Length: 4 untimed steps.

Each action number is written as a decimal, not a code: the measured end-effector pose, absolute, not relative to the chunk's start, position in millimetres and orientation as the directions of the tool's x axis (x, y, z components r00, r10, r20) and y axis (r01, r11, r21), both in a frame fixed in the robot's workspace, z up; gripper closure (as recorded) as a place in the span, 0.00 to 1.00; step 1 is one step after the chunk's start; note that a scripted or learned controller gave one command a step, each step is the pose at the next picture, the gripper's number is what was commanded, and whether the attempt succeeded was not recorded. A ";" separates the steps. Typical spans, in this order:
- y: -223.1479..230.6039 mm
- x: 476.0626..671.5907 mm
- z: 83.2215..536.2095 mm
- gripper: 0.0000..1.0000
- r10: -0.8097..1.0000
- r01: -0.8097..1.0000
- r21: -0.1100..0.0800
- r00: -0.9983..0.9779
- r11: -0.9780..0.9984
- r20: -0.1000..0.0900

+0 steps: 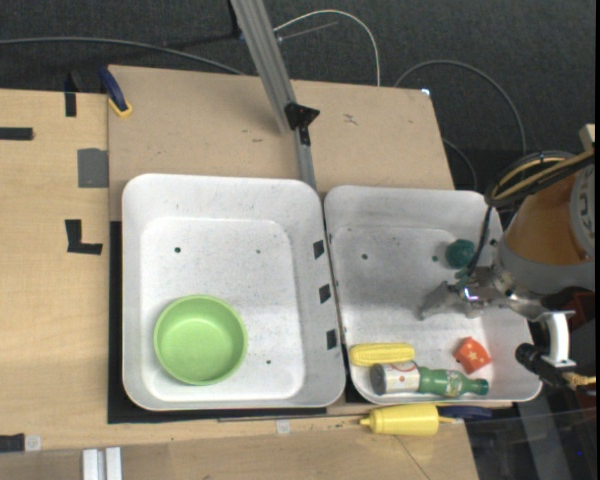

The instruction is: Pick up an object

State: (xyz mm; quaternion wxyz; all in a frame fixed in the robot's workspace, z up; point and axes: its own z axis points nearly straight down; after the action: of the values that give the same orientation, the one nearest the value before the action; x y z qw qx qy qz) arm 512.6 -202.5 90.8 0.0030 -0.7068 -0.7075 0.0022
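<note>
Your gripper [458,298] sits low over the middle of the right bin [400,208], and nothing shows between the jaws; whether they are spread or closed, you cannot tell from this slanted view. The relation to watch: the small teal object [460,253] lies just beyond the jaws, toward the bin's far wall, nearest of everything and roughly round, so it has no long axis to line up with. The red piece [471,354] lies a little to the near side of the jaws. Further that way, along the near wall, the yellow corn-like piece [382,353] and the green bottle [430,381] both lie flat with their long axes running across the bin, left to right. A yellow bottle [405,420] rests outside the bin on the bench [210,128], well nearer than the jaws.

Count them: four things in the right bin, one yellow bottle outside, and a single green bowl [200,339] in the left bin [220,193], far off to the jaws' left. My guess is the teal object is your shortest reach.
</note>
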 end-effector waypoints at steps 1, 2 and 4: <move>-202.0 513.8 104.0 1.00 1.000 1.000 -0.004 -0.002 0.002 0.001; -205.9 508.6 148.4 1.00 1.000 1.000 0.002 0.000 0.000 -0.001; -209.7 510.2 243.6 1.00 1.000 1.000 0.004 -0.002 0.002 -0.002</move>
State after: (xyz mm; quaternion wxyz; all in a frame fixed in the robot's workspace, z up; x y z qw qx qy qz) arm 510.2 -209.7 243.6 -0.0023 -0.7065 -0.7077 -0.0007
